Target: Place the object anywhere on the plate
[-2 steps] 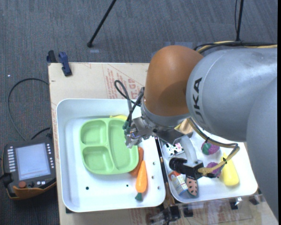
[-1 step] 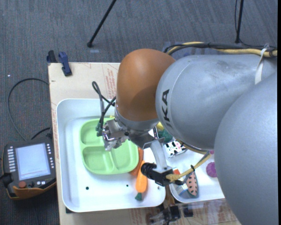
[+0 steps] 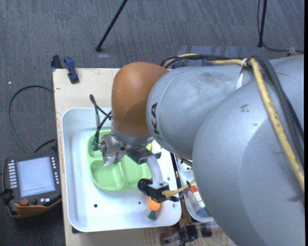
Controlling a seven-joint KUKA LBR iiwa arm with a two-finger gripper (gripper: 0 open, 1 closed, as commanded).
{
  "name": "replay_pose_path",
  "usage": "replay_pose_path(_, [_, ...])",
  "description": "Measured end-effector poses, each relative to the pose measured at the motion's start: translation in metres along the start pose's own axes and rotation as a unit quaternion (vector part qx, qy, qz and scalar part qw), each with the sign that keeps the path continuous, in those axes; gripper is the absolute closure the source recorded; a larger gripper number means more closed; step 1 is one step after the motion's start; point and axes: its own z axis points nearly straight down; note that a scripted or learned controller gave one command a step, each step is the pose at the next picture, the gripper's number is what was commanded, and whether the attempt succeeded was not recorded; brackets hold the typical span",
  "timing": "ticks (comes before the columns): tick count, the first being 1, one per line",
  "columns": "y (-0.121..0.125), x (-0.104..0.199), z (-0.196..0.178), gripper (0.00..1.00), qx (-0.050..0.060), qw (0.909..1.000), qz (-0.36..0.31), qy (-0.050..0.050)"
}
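Gripper (image 3: 109,152) over green plate (image 3: 105,176) in left bin (image 3: 74,199); finger state unclear. Orange carrot-like object (image 3: 153,207) lies off plate, toward bin's near-right corner.

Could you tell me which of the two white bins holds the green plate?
The left bin, the one nearer the teach pendant. The green plate lies in it beneath the end effector, while the right bin is mostly hidden behind the arm.

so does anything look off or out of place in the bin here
One thing: a small orange object with a dark green tip lies on the white bin floor near its front edge, off the green plate. The task wants it on the plate. Nothing looks spilled or damaged.
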Motion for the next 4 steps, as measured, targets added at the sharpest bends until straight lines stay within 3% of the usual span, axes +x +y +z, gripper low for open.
replay_pose_path(1, [-0.031, -0.01, -0.101, 1.0, -0.009, 0.9996, -0.028, 0.001])
replay_pose_path(2, [0.021, -0.008, -0.101, 1.0, -0.005, 0.9999, -0.013, 0.0])
replay_pose_path(3, [0.013, -0.052, -0.138, 1.0, -0.007, 0.9965, -0.084, -0.001])
replay_pose_path(4, [0.013, -0.051, -0.137, 0.0, -0.005, 0.9964, -0.085, 0.0])
